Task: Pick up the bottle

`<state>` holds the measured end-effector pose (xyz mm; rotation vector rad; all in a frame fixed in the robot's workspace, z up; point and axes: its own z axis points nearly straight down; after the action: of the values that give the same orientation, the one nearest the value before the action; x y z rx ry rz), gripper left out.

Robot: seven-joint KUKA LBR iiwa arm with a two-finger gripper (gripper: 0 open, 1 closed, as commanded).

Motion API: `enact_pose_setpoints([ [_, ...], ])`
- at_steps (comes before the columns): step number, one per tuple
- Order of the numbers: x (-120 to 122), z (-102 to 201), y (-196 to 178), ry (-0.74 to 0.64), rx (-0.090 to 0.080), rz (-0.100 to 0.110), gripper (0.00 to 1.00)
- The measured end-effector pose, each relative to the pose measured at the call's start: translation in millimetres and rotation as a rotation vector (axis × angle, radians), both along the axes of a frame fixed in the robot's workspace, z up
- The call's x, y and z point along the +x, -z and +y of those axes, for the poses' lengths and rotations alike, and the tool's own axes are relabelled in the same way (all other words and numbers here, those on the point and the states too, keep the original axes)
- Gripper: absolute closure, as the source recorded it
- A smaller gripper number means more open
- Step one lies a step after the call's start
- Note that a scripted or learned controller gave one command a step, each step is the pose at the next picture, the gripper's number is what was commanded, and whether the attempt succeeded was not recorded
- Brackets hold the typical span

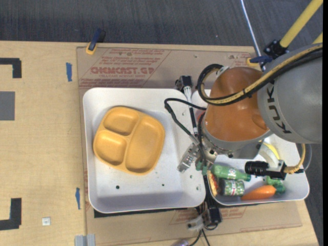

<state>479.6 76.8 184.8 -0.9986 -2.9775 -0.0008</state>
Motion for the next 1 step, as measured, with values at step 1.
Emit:
enact_pose_setpoints([
  [1,0.3,-24.6,-0.2,-0.416,0.0,-0.002,1.0],
])
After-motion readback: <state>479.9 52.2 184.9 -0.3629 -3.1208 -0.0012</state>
